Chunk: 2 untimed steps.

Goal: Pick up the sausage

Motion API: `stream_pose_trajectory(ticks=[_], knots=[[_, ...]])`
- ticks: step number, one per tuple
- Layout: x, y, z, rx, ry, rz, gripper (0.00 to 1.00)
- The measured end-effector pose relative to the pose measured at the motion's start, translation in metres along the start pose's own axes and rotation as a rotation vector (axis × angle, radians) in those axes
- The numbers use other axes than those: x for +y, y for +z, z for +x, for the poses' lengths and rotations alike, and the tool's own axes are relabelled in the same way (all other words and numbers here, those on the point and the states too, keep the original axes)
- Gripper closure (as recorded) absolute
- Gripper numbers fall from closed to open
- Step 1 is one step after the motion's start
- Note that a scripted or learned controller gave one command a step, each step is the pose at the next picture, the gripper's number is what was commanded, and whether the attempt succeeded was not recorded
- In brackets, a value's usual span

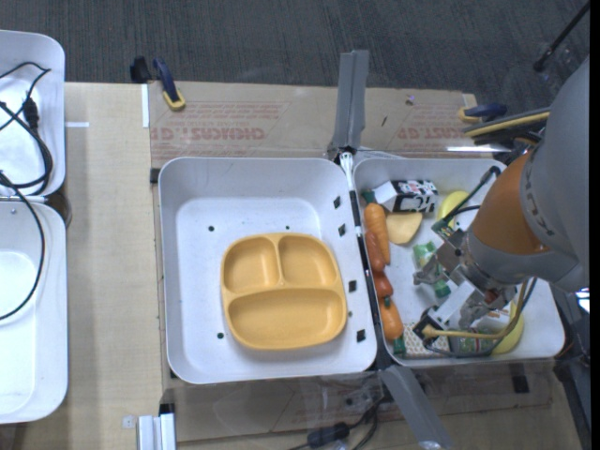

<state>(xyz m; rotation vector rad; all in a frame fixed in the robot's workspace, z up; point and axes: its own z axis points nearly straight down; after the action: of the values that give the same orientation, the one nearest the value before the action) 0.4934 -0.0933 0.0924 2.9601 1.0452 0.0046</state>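
Observation:
The sausage (pixel 376 236), a long orange-brown piece, lies lengthwise along the left wall of the right bin (pixel 553 340). My gripper (pixel 441 275) hangs low over the middle of that bin, to the right of the sausage and a little nearer the front. A small gap separates it from the sausage, and I see nothing of the sausage between its fingers. The grey wrist and orange band (pixel 506 216) cover the bin's right half.
A second orange piece (pixel 389 319) lies by the same wall nearer the front. A black-and-white toy (pixel 412 195), a pale wedge (pixel 404 228), yellow fruit (pixel 452 204) and green bits crowd the right bin. A yellow divided plate (pixel 283 291) sits in the left bin (pixel 187 251).

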Motion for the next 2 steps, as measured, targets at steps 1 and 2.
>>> stream_pose_trajectory(ticks=[1,2], knots=[[0.052,-0.047,-0.063,-0.004,0.002,0.005,0.0],[0.055,-0.02,-0.066,-0.004,-0.105,0.007,0.0]])
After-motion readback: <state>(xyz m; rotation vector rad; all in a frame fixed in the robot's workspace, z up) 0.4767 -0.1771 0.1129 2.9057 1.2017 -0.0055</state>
